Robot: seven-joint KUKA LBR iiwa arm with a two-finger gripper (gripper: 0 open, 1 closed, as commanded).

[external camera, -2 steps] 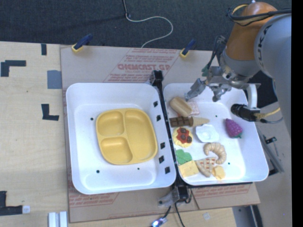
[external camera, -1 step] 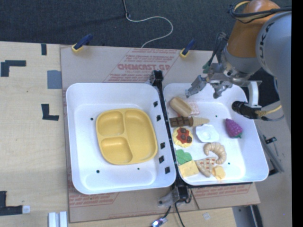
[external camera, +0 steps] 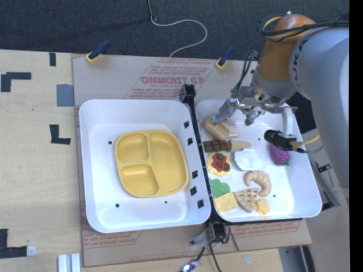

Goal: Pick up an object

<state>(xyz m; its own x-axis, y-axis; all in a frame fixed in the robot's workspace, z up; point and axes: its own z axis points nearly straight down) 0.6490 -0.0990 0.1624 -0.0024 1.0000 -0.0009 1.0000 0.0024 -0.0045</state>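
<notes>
Tool [external camera: 235,107] above right bin's [external camera: 303,200] toy food [external camera: 218,130], finger state apparently unreadable.

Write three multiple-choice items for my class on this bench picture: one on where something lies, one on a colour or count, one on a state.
1. Where does the croissant lie?
A. in the right bin
B. in the left bin
C. on the cardboard

2. What colour is the divided plate?
A. red
B. yellow
C. blue

3. How does the divided plate lie?
A. upside down
B. on its edge
C. flat, hollows up

Answers:
1 A, it lies among the toy foods in the right bin.
2 B, it shows yellow against the white left bin.
3 C, its three hollows face the camera.
</notes>
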